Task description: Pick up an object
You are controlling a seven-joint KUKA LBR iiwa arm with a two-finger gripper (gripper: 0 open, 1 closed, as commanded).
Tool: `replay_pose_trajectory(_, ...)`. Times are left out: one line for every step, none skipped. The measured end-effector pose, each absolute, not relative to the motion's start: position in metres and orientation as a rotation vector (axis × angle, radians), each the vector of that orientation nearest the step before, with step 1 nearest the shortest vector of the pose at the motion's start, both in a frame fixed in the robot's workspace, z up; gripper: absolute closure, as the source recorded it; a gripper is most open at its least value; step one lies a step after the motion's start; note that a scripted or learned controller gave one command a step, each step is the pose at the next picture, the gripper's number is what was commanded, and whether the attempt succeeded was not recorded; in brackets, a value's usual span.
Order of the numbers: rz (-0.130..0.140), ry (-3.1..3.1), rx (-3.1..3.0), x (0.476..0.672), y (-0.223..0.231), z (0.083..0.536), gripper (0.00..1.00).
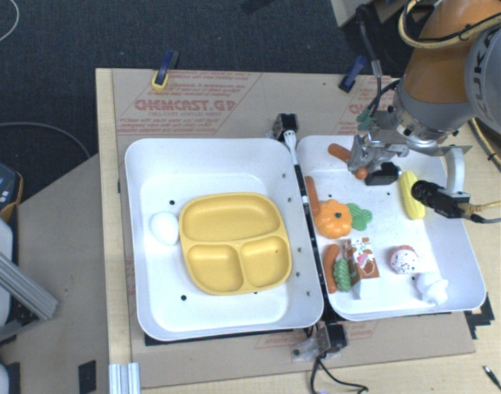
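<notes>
Hanging low over the far end of the right bin (472, 281), the hand (370, 164) is sitting right on top of an orange toy (341, 151) — maybe a carrot. The toy is lying just left of the hand, its long side running left to right, and its right end is hiding under the hand. I cannot tell if the hand is wide or narrow. A yellow toy (411, 195) is lying near, to the right. A yellow tray (232, 242) is resting in the left bin (144, 179).
</notes>
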State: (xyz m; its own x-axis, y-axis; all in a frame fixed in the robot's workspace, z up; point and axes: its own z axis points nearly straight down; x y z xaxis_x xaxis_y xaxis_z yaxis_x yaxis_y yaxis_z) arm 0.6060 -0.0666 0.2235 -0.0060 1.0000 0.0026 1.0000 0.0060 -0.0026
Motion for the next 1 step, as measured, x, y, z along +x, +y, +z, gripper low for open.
replay_pose_trajectory(-0.001, -2.225, -2.213, 0.5923, -0.0109, 0.2343, 1.00)
